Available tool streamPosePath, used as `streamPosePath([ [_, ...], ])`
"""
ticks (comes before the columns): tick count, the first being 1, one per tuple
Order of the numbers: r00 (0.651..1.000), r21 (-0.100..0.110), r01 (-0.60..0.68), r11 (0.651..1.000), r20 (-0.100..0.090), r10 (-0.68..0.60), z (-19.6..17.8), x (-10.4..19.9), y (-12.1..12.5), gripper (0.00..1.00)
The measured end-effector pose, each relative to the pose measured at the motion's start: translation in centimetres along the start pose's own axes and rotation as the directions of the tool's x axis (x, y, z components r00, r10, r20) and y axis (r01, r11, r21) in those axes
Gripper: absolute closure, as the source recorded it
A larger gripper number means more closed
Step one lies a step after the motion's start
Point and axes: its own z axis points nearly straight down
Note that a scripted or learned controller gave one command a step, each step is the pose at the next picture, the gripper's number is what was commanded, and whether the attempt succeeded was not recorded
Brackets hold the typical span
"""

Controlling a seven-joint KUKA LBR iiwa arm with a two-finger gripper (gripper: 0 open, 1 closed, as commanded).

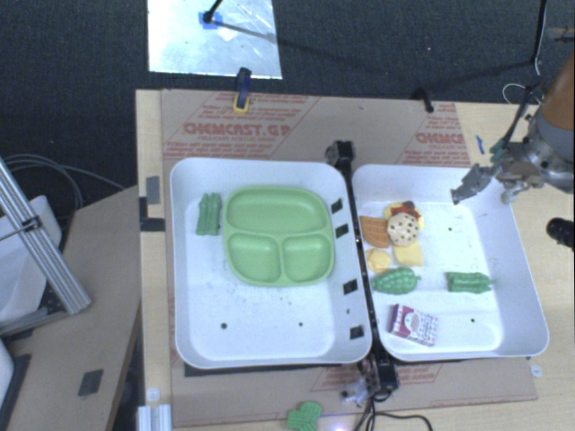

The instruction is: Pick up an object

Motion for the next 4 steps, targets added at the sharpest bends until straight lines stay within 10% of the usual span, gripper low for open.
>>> streamPosePath([
  [1, 1.0, 0.007, -0.002, 1.0, 0.0, 0.002, 12.3, -3.2, 5.4, 0.0],
  [2, 1.0, 0.0, -0.001, 1.0, 0.001, 0.001, 13.5, -3.1, 7.0, 0.0],
  [3, 1.0, 0.011, -0.008, 1.0, -0.003, 0.008, 15.8, -3.1, -1.1, 0.0],
  [4, 1.0, 0.003, -0.003, 1.0, 0.0, 0.003, 15.6, -3.1, -0.2, 0.0],
])
